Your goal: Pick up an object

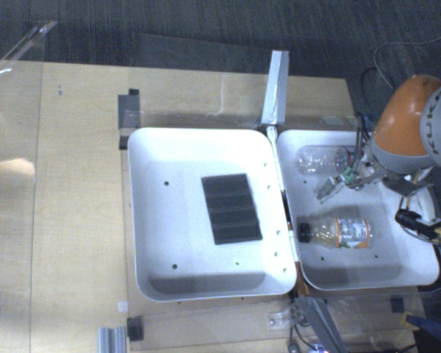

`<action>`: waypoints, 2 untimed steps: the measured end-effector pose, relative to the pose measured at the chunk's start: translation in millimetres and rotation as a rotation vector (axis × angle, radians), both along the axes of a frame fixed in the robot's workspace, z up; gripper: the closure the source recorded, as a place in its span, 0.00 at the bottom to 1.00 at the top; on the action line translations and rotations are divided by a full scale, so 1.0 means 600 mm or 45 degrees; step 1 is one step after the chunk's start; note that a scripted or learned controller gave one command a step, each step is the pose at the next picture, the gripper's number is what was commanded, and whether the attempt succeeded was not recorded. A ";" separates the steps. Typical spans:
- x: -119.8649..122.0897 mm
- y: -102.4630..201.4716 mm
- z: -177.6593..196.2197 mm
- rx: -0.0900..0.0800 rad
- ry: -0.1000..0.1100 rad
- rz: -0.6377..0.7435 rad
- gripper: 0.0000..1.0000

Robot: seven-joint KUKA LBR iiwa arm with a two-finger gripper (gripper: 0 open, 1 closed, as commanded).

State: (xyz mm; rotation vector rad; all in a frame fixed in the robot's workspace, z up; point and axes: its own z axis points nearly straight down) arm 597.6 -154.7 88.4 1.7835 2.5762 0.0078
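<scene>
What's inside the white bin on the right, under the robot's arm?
The right bin holds two clear plastic bottles: one empty-looking near the back, one with an orange label and dark cap lying in front. The arm covers the bin's back right corner.

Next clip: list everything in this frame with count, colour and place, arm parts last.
left bin: 1, white, middle of the bench
black pad: 1, dark ribbed rectangle, lying flat in the centre of the left bin
right bin: 1, white, beside the left bin
clear bottle: 1, transparent, lying in the right bin's far part
capped bottle: 1, clear with orange label and dark cap, lying on its side in the right bin's near part
bench: 1, light wood
metal post: 1, grey, behind the seam between bins
arm: 1, grey with orange band, over the right bin
tool: 1, grey, between the two bottles
</scene>
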 end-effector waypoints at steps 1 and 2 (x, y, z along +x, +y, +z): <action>0.087 -0.019 -0.004 0.024 0.130 0.168 0.00; 0.082 -0.041 0.011 -0.005 0.128 0.159 1.00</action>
